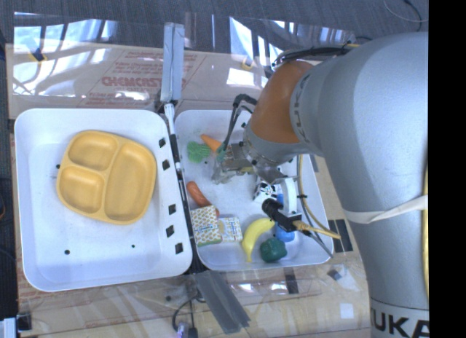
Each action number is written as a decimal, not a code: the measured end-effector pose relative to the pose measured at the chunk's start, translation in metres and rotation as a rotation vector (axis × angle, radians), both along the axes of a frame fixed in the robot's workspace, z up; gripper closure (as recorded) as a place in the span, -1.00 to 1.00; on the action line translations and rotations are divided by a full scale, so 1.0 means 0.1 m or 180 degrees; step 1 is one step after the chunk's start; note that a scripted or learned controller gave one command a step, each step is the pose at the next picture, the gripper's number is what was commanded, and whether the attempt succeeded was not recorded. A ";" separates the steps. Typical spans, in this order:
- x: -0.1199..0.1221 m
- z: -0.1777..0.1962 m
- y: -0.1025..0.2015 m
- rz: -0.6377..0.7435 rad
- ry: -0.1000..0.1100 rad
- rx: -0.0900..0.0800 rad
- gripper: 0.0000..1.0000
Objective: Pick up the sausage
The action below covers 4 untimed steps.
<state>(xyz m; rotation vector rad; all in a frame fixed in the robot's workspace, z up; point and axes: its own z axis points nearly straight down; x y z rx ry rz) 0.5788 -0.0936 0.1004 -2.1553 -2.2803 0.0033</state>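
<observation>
Above the right bin [306,253], the hand [231,163] grips nothing I can discern; it could miss the sausage [197,194], lying further left.

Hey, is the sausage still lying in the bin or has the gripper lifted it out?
In the bin. The sausage lies flat on the right bin's floor by its left wall, apart from the gripper, beside the small carton.

glossy white plastic bins [44,256], smooth matt yellow plastic plate [107,176], brushed grey metal arm [371,111], shiny plastic sausage [197,194]
</observation>
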 end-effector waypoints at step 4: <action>0.31 0.00 0.01 0.1579 -0.0001 0.0004 1.00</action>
